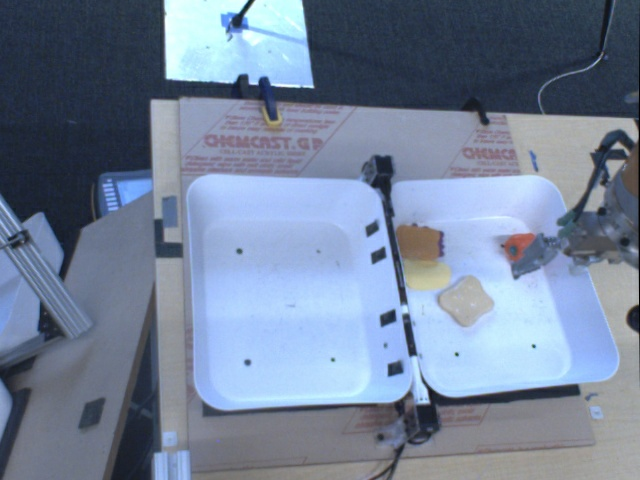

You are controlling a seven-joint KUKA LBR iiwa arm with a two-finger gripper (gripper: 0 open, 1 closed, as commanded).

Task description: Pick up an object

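Two shallow white bins are sitting side by side on the bench (170, 408), the left bin (290, 298) and the right bin (560, 358) meeting along a central seam fitted with small dark clips (388, 318). Near the middle of the right bin a pale tan, rounded-square object (466, 300) is lying flat. Just beside it, toward the seam, a yellow flat piece (430, 276) is lying, touching a brown-orange block (420, 242) that is sitting close to the seam wall. Toward the right bin's right edge a small orange object (517, 242) is resting next to the gripper (530, 256). The grey arm (605, 238) is reaching in over the right rim, its gripper sitting low in the bin at the orange object; whether the jaws are apart or closed on it cannot be told. A cardboard sheet (330, 138) is lying under both bins, with a yellow-handled clamp (268, 103) at its far edge
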